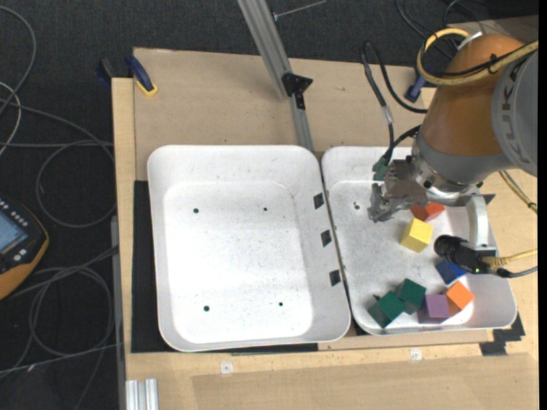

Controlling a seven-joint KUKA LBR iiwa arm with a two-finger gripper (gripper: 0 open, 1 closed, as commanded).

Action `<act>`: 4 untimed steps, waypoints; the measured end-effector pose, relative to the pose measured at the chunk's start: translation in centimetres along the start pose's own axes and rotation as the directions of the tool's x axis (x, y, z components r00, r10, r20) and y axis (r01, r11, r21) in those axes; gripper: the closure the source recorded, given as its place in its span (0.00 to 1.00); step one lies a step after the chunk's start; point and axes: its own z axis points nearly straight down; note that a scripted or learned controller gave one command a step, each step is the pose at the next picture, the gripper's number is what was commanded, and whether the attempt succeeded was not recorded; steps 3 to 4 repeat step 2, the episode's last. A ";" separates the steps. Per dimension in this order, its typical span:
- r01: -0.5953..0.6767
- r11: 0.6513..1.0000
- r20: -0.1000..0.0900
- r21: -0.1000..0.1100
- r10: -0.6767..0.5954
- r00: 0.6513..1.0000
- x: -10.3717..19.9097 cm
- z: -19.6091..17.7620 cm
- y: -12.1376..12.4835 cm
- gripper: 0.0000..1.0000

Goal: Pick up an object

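Observation:
My gripper point(381, 207) hangs over the back left part of the right bin point(359, 254), with bare bin floor beneath it. A yellow cube point(417, 234) lies just to its right and nearer the front. A red-orange block point(428, 213) peeks out beside the wrist, partly hidden by it. Toward the front right corner sit a blue block point(449, 271), an orange cube point(460, 295), a purple cube point(436, 306) and two dark green blocks point(412, 291) point(389, 308). I see nothing held in the gripper.
The left bin point(171, 195) stands beside the right one, with small black clips point(326, 237) along their shared wall. A grey metal pole point(273, 49) rises behind the bins. Cables lie on the floor to the left.

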 end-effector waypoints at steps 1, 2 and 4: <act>0.000 1.000 0.000 0.001 0.000 1.000 5.4 0.8 -0.1 1.00; 0.001 1.000 -0.001 0.001 -0.001 1.000 10.2 0.8 -0.9 1.00; 0.001 1.000 -0.001 0.001 -0.001 1.000 10.2 0.8 -0.9 1.00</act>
